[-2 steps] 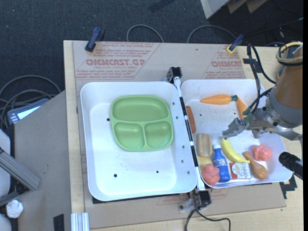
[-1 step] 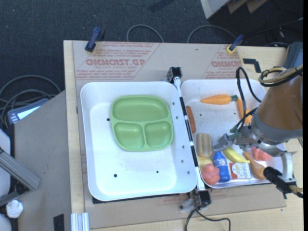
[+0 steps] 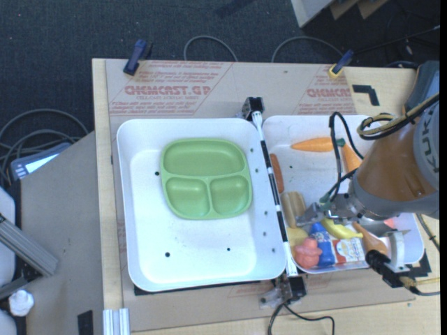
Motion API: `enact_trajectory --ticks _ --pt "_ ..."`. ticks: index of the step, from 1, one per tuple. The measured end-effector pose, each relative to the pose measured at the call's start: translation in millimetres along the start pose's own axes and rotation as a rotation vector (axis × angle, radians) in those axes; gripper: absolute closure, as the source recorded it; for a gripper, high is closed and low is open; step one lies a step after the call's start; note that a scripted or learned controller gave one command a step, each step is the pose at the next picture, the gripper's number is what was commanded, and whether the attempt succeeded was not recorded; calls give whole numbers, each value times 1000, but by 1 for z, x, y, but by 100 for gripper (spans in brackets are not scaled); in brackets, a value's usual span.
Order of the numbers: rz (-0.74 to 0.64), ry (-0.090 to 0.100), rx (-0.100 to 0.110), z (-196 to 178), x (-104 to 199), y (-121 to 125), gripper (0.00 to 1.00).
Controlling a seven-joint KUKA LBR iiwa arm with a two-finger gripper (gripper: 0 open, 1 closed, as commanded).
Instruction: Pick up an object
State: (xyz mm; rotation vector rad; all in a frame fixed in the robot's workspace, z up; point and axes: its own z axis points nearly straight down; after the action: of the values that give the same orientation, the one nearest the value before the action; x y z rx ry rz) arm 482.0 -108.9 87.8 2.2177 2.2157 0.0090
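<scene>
objects: carrot (image 3: 312, 144) flat, right bin far end | toys (image 3: 323, 245) piled, near end

Likely a robotics lab: a plywood worktop (image 3: 209, 82) held by clamps (image 3: 135, 56), loose cables (image 3: 42, 145), dark carpet (image 3: 105, 12).

Bright, even overhead light, soft shadows, mild glare on the white bins (image 3: 140, 187), slightly soft focus throughout.
</scene>
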Motion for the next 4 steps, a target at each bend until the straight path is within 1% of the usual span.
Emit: enact_trajectory --ticks 1,2,3,4 --pt "-3 -1 -10 -12 1 3 100" --pt "-2 1 8 -97 51 36 100" --pt "-1 1 9 -96 51 35 0" --pt "0 0 10 -2 16 -3 0"
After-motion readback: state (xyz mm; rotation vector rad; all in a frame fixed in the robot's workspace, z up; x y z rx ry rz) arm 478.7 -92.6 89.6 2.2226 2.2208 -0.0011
